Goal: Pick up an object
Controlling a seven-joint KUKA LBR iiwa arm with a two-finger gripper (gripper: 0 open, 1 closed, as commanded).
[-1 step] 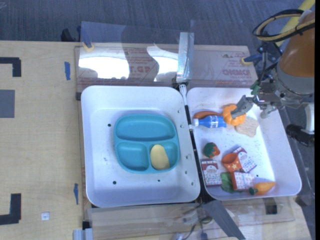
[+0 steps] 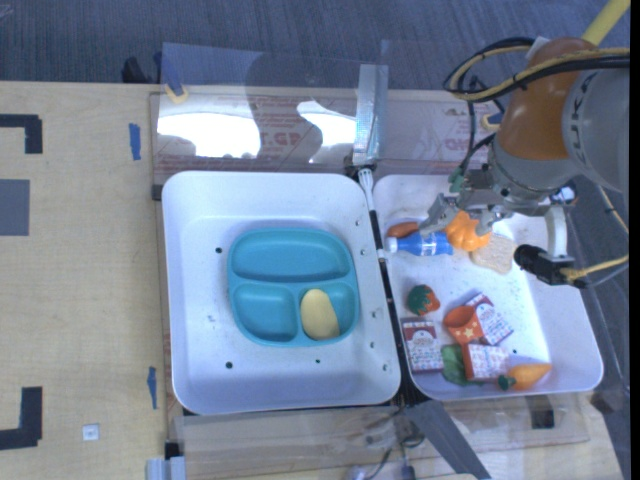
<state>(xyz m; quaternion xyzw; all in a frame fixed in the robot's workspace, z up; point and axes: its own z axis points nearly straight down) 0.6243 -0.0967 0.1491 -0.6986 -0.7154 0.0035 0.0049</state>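
two shallow white bins side by side on a pale wooden surface [image 2: 80,308], seen from above at a slant. in the left bin [image 2: 190,298], centre of the frame: a teal plastic divided tray [image 2: 285,263] with three compartments, and a yellow oval lemon-like piece [image 2: 319,314] lying in the lower right compartment.

in the right bin [image 2: 570,338], right of centre: a small blue-and-white bottle with an orange cap [image 2: 418,244] lying on its side near the upper left corner; a pale beige flat piece [image 2: 492,256] just right of it; a red-and-green strawberry-like toy [image 2: 422,299] below the bottle; an orange cup-shaped toy [image 2: 459,319] near the middle; several small red-and-white cartons [image 2: 421,345] clustered along the lower part, with a green piece [image 2: 453,364] between them; an orange carrot-like toy [image 2: 528,375] at the lower right.

grey arm with an orange band [image 2: 545,108] reaching in from the upper right of the frame. end effector [image 2: 468,218] hanging low over the upper part of the right bin, with a bright orange rounded toy [image 2: 466,233] directly beneath it, touching or nearly so. cannot tell whether open or clenched, nor whether the orange toy is actually gripped.
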